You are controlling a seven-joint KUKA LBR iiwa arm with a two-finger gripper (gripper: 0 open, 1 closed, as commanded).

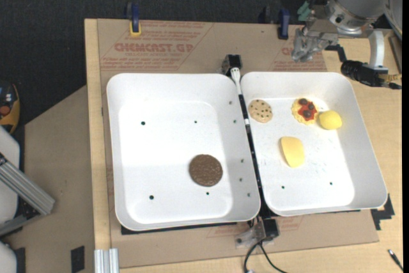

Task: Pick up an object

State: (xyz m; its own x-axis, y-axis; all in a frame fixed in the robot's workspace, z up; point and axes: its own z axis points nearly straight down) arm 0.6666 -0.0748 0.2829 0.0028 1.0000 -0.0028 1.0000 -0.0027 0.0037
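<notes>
The right bin [358, 169] holds a chocolate-chip cookie [260, 110], a small round tart with red berries [305, 109], a yellow lemon [330, 119] touching the tart, and a pale yellow wedge [293, 151]. A dark brown round cookie [206, 170] lies in the left bin [128, 137]. My gripper [307, 51] hangs above the far edge of the right bin, behind the tart, pointing down with nothing visibly between its fingers.
Both bins rest on a brown board [102, 73] clamped at the back by two blue clamps [133, 17]. A black clip [231, 64] sits where the bins meet at the back. Cables lie at the front edge.
</notes>
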